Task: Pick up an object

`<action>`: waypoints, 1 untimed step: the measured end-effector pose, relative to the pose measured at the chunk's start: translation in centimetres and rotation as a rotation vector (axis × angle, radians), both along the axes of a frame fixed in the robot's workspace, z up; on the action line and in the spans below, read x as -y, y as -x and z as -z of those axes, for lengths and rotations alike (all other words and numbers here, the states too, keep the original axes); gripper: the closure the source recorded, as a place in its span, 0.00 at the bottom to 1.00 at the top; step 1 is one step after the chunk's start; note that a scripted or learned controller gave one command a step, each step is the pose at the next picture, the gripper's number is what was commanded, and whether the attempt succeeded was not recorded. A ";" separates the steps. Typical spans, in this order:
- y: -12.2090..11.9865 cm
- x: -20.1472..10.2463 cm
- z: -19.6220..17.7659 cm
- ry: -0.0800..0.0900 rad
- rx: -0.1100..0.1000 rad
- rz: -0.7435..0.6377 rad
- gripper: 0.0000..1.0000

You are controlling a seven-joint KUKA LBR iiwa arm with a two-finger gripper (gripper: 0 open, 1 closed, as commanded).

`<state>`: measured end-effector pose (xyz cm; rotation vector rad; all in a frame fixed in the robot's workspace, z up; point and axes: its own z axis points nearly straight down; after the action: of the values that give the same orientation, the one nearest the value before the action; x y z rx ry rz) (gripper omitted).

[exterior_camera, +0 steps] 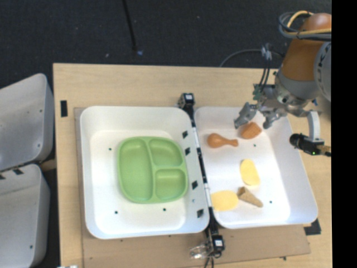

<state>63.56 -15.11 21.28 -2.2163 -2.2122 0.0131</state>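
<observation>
Left bin [89,149], white and shallow, sits on the light wood table [111,82]; in it lies a green divided plate [152,168] with three compartments, roughly centred, set flat. A black-clipped seam [196,161] runs between the two bins, which touch along it. Right bin [290,200] carries the loose food items. Nearest the seam, upper part: an orange-brown drumstick-shaped piece [222,142], thick end toward the seam, thin end pointing right. Below it, near the bin's front edge, a flat yellow round piece [225,200], with a tan wedge [250,197] touching its right side. Above those, mid-bin, a pale yellow oval piece [250,172], apart from the rest. Upper right of the bin: a small orange-brown lump [251,130], and directly over it the hand [258,118], its two fingers spread wide to either side of the lump, not closed on it; whether they touch it cannot be told. Grey arm with orange upper section [304,54] enters from the right.
</observation>
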 end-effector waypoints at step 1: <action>-0.3 0.0 -0.9 0.001 0.014 -0.002 0.00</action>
<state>63.82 -15.08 22.18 -2.2217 -2.2222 -0.0013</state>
